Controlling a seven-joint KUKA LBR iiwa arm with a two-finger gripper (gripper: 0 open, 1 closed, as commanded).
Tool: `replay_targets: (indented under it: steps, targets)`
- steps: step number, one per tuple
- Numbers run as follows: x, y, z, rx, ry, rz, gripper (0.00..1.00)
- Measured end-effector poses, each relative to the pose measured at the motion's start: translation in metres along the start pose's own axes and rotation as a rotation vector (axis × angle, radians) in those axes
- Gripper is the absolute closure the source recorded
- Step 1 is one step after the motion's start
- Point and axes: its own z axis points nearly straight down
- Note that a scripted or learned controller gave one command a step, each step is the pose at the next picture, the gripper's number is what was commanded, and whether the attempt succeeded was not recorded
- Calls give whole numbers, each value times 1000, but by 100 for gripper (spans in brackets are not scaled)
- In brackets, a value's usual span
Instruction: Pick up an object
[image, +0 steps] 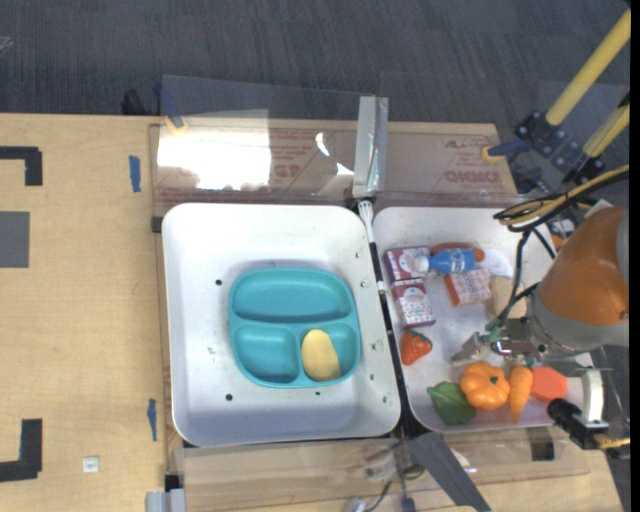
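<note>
The right bin (440, 222) holds several toy foods. An orange pumpkin (484, 386) lies near its front, with a carrot (520, 391) to its right and a green pepper (451, 402) to its left. A red strawberry (415, 347) rests by the bin's left wall. Two small cartons (412, 302) and a blue-labelled bottle (452, 261) lie towards the back. My gripper (487, 343) hangs low over the right bin, just above the pumpkin and to the right of the strawberry. The arm's orange band (595, 280) hides the bin's right side.
The left bin (200, 300) holds a teal divided plate (290, 300) with a yellow lemon-like piece (320, 354) in its front right compartment. An orange-red packet (468, 288) lies behind the gripper. Black and yellow cables (545, 205) loop over the right bin's back corner.
</note>
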Motion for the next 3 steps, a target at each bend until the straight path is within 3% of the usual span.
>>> replay_targets:
  steps: [1,2,3]
  targets:
    - [-1,2,-12,-6,-3,3,100]
    - [23,40,-1,1,-3,-146,100]
    - [24,40,0,0,-1,-146,0]
